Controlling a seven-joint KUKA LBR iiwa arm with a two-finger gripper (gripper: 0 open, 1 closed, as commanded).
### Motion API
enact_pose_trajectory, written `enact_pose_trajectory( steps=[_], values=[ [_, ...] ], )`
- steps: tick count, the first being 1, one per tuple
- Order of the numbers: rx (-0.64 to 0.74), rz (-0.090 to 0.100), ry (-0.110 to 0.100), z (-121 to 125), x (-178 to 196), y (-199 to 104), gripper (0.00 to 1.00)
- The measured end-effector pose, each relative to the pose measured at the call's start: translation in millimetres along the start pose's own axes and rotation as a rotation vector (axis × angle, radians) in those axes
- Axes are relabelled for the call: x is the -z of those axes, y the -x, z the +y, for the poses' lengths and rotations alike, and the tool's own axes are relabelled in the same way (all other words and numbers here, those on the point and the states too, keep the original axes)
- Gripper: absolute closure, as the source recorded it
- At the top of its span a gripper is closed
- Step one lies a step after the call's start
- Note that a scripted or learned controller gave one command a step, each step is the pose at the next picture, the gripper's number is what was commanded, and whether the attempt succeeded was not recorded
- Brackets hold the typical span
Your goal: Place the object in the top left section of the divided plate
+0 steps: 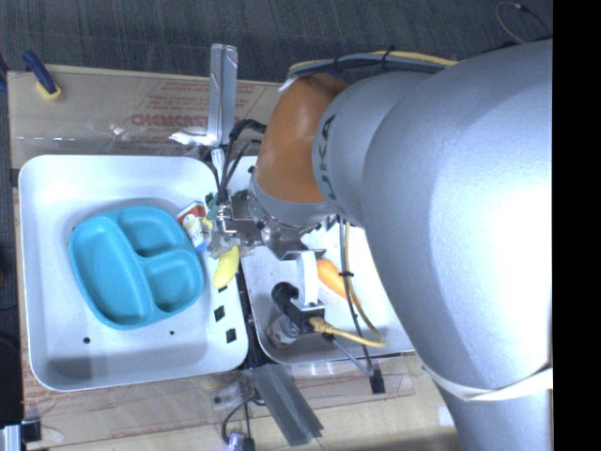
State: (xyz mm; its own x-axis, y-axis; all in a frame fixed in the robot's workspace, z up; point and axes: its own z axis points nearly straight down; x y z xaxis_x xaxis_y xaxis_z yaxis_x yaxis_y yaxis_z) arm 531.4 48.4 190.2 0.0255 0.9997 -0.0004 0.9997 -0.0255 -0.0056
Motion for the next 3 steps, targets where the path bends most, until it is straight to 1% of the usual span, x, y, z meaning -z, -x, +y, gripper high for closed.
enact_pose_trajectory(
  steps=[1,2,3],
  values=[
    [0.065,-0.001,-0.001,55,-49,-56,1.00],
    [0.066,0.000,-0.001,55,-49,-57,0.00],
    [0.139,0.001,-0.001,21,1,-48,0.00]
  ],
)
